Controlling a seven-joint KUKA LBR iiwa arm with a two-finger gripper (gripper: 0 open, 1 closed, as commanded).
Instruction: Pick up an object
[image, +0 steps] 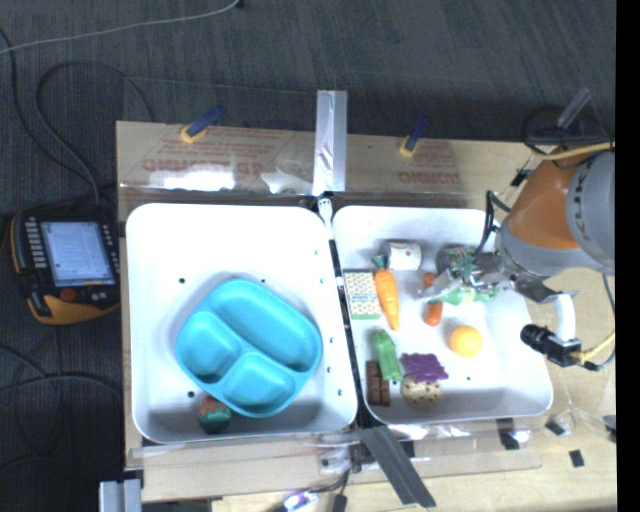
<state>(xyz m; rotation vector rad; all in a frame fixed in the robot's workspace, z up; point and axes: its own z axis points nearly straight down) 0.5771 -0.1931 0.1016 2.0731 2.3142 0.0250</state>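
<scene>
Camera view, looking down at a slant, shows the bench (480, 160) with two white bins side by side. The right bin (500, 395) holds a scatter of small toy foods, loosely spread so that a claw can come down on any one of them: a carrot (387, 293) lying lengthwise near the divider, a white block (403, 256) just above it, a small card with a printed pattern (360, 296) beside the carrot, a green pickle-like piece (385, 353), a brown bar (375, 385) at the bin's near-left corner, a purple bunch of grapes (424, 367) with a speckled biscuit (421, 391) touching it, an orange ball (465, 340), and a small red piece (432, 313).

The arm (560, 215) reaches in from the right, and the claw (462, 278) hangs low over the middle of the right bin, just above the red piece and the orange ball, which look like the likeliest targets. Its tips are lost in green and grey clutter, so I cannot tell whether it is spread or pinched, or whether anything sits in it.

The left bin (160, 250) carries a blue divided tray (250, 345), tilted, with a small red-and-green thing (212, 413) half tucked under its near edge and hard to name.
</scene>
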